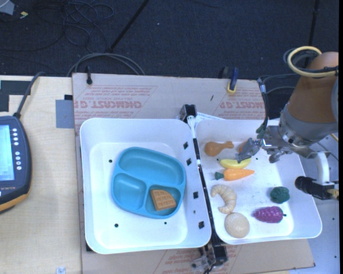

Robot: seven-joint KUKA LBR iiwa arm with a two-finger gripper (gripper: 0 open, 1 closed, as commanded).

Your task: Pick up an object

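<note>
My gripper [247,149] hangs in the right bin [308,224] near its far edge, just above the banana [235,163]; I cannot tell its state. The carrot [238,174] lies just beside the banana.

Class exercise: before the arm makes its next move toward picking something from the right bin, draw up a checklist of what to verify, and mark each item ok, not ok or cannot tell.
1. Two-finger gripper sits over the right white bin: ok.
2. Gripper close to a target, the yellow toy banana: ok.
3. Nothing already held: cannot tell.
4. Banana free of neighbours: not ok, the orange toy carrot touches it.
5. Brown toy drumstick lies apart from the gripper: ok.
</note>
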